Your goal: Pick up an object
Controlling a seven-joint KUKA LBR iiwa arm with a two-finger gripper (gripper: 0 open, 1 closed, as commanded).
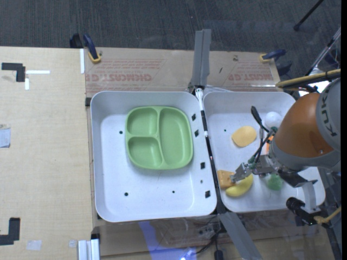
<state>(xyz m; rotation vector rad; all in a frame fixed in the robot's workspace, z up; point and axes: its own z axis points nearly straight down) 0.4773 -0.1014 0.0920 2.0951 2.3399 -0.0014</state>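
So the arm was reaching into the right bin from the right side, with the gripper down low near that bin's front-left corner. The thing it looked to be going for was the banana, a small yellow curved piece lying on the bin floor just below and slightly left of the fingertips, basically touching or near enough that I couldn't separate them. Its long axis ran on a slant, from lower left up toward the right, so roughly in line with the way the gripper was coming in rather than across it. My guess was that a bit of wrist turn would be needed to close across the narrow width. Right beside the banana on its left was an orange wedge, tucked against the bin wall, which could get nudged or grabbed by mistake. Honestly couldn't tell if the gripper was spread or closed, too small and cluttered there, and nothing was clearly between the tips. Further back sat a yellow oval piece, and a green bit peeked out under the wrist. The left bin had the green divided plate, well apart from all this.
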